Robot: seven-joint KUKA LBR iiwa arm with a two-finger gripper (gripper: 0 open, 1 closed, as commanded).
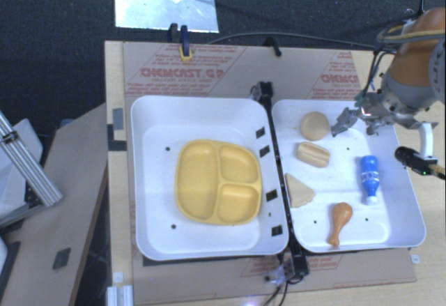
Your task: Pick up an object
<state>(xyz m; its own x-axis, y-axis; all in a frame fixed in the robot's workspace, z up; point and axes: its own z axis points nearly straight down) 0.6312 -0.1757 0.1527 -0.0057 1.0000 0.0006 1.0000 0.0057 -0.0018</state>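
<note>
The gripper (pixel 357 120) hovered spread open and empty over the right bin (pixel 411 217); centring squarely above the blue bottle (pixel 369 177) before descending looked wisest.

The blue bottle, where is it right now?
The bottle lies in the right bin, near its right side, below the gripper and up-right of the drumstick.
</note>
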